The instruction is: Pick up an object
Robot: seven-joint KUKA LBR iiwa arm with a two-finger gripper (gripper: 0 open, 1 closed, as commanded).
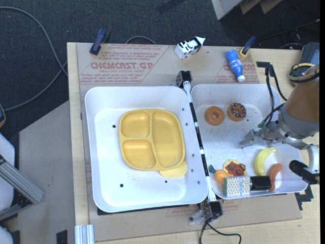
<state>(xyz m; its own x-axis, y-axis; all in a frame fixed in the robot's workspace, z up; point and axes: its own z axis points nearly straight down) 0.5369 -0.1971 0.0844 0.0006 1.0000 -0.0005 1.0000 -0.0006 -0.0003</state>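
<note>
The banana [263, 159] lies in the right bin [223, 96], just below the gripper [252, 138]; the gripper is spread, pinching nothing; doughnuts [215, 116] sit up-left of the banana; a yellow tray [152, 139] fills the left bin [101, 151].

1. We see two bins [101, 151], smooth glossy white plastic.
2. We note a yellow divided plate [152, 139], matt plastic.
3. We log the bench [122, 65], brown cardboard-like sheet, printed.
4. We tag the gripper [252, 137], dull grey metal.
</note>
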